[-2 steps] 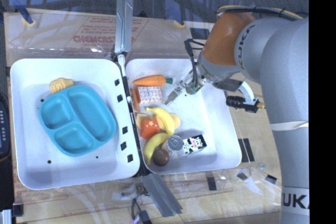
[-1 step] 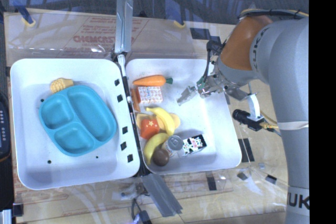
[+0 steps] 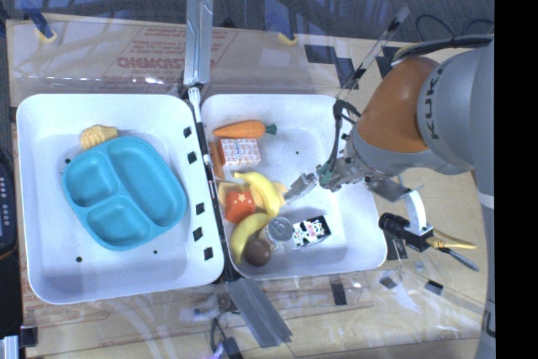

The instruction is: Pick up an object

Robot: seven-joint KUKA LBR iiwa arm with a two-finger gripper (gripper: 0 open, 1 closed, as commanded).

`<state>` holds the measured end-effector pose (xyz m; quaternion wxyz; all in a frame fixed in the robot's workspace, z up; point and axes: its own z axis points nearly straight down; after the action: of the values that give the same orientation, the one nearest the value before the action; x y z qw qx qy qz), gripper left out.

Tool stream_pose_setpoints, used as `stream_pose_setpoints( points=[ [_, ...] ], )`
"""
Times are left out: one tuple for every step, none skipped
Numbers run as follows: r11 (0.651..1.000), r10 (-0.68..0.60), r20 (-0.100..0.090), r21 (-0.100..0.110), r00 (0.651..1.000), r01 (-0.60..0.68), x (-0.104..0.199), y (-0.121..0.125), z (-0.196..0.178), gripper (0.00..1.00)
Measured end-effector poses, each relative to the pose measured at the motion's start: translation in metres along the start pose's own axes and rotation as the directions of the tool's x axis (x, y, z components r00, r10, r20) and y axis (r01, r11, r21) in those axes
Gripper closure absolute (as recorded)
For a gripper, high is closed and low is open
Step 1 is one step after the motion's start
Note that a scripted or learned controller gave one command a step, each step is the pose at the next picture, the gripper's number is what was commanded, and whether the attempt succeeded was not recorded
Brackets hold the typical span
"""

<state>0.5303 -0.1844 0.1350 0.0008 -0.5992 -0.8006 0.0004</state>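
Note:
The right bin (image 3: pixel 357 252) holds a cluster of toys along its left side. An orange carrot (image 3: pixel 241 129) lies at the top, with a small orange-and-white box (image 3: pixel 237 154) below it. Under those come a yellow banana (image 3: pixel 265 190), an orange-red piece (image 3: pixel 238 201), a yellow-green fruit (image 3: pixel 245 232) and a brown ball (image 3: pixel 257 253). A silver can top (image 3: pixel 280 229) and a black-and-white carton (image 3: pixel 312 231) lie beside them. My gripper (image 3: pixel 297 187) is low in this bin, its tip just right of the banana and above the carton. Nothing shows held in it.
The left bin (image 3: pixel 34 248) bears a blue divided plate (image 3: pixel 124 191) and a small yellow corn toy (image 3: pixel 98 134) at its upper left. A metal divider (image 3: pixel 198 38) stands between the bins. The grey arm with its orange band (image 3: pixel 403 109) covers the right bin's right side.

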Motion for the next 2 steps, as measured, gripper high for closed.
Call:
stream_pose_setpoints(
  points=[
    [0.961, -0.276, -0.001, 0.001, 0.961, 0.276, -0.01, -0.059, 0.018, 0.0],
    [0.96, -0.281, 0.004, -0.004, 0.96, 0.281, -0.011, -0.056, 0.007, 1.0]
  ],
)
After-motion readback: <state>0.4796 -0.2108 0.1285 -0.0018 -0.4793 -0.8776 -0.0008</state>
